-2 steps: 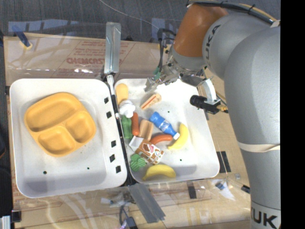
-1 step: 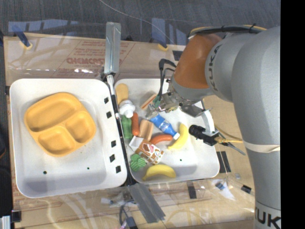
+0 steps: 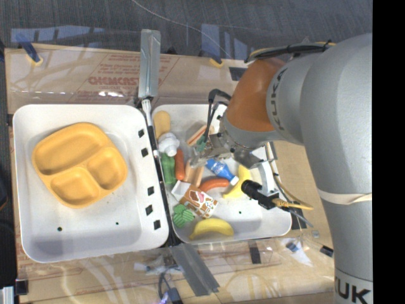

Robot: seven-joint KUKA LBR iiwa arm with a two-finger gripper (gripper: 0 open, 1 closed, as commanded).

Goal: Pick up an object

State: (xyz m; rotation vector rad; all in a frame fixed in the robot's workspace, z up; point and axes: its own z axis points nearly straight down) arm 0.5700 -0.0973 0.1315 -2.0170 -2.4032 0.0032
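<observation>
The right bin (image 3: pixel 272 223) holds a heap of toy food. A yellow banana (image 3: pixel 212 228) lies at its front, beside a green leafy piece (image 3: pixel 183 216) and a brown-and-white patterned box (image 3: pixel 201 201). Further back lie a red sausage (image 3: pixel 214 184), a blue bottle (image 3: pixel 221 168), an orange carrot (image 3: pixel 180 163), a green bottle with a white cap (image 3: pixel 168 147) and a pale yellow cylinder (image 3: pixel 162 120). My gripper (image 3: pixel 204 147) is low over the middle of the heap, just above the blue bottle and beside the carrot. The wrist hides whatever lies under it.
The left bin (image 3: pixel 38 233) holds a yellow divided tray (image 3: pixel 79 163) in its back half. A grey divider bar (image 3: pixel 149 62) runs between the bins at the back. The grey arm (image 3: pixel 316 106) covers the right bin's right side.
</observation>
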